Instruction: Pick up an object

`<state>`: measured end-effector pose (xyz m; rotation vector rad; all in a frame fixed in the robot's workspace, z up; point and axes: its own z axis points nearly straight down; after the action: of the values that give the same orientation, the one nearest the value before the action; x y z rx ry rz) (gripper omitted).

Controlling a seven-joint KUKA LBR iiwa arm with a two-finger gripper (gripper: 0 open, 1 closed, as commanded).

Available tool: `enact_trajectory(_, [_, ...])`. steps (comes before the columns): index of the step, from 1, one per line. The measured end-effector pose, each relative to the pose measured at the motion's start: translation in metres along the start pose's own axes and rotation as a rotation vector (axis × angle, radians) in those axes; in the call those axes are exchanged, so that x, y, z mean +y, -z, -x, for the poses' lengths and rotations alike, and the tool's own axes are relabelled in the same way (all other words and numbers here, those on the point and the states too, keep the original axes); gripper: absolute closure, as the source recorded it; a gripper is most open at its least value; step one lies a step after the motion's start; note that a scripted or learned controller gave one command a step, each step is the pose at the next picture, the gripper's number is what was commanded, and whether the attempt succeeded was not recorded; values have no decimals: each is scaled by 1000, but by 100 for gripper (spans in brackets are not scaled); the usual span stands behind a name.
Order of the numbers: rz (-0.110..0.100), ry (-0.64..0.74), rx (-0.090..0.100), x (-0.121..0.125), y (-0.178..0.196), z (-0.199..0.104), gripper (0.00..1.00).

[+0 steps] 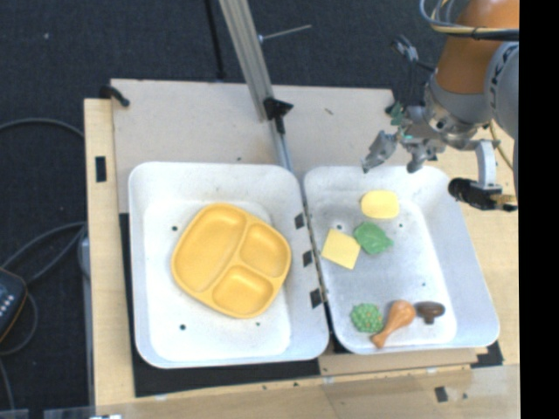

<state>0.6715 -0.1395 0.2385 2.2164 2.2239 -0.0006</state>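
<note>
So the grey arm with the orange band (472, 55) comes in from the upper right, and its two-finger gripper (397, 158) hangs over the far rim of the right-hand shallow white bin (463, 260). The two metal fingers (378, 153) are spread apart with nothing between them.

Stuff sitting in that right bin: a pale yellow rounded toy piece (380, 204) near the far end, just below the gripper but not touching it. Right under that is a green leafy plastic bit (374, 238), and touching its left side is a flat yellow square that looks like a cheese slice (341, 250). Down at the near end there's a bumpy green broccoli-like piece (366, 317), a tan plastic drumstick (395, 319) leaning right next to it, and a small dark brown mushroom-shaped thing (430, 310) at the drumstick's fat end (can't tell if those two actually touch).

The left-hand shallow white bin (157, 190) holds a yellow plastic tray with three compartments (231, 259), lying flat and a bit rotated. All of it sits on a light wooden bench (175, 120), with a slanted metal rail (249, 46) running up behind the bins.
</note>
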Motion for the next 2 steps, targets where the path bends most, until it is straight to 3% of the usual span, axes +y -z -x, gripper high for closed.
enact_trajectory(1, [0, 0, -1, 0, 0, 1, 0])
enact_trajectory(2, [-5, -3, -1, 0, -63, 3, 0])
